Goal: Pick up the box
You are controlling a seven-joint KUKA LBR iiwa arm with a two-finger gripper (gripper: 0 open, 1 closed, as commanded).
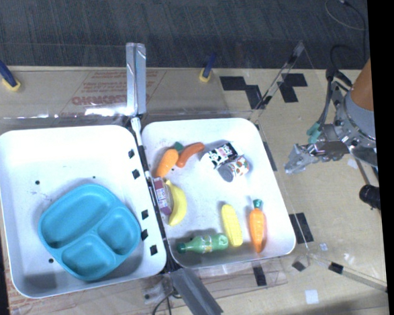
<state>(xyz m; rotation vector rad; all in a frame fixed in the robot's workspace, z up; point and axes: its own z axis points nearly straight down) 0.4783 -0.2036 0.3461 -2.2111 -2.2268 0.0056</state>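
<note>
A small black-and-white patterned box (220, 154) lies in the upper middle of the right bin (271, 182). A grey and pink cup-like item (235, 168) touches its lower right side. My gripper (293, 164) hangs outside the right bin, just past its right wall and level with the box, about a hundred pixels to the right of it. Nothing is seen in the gripper.
The right bin also holds two carrots (166, 162) (256, 228), a sausage (190, 152), a banana (177, 203), a dark red bar (161, 195), a corn cob (231, 225) and a green bottle (203, 243). A blue divided plate (88, 230) sits in the left bin (12, 153).
</note>
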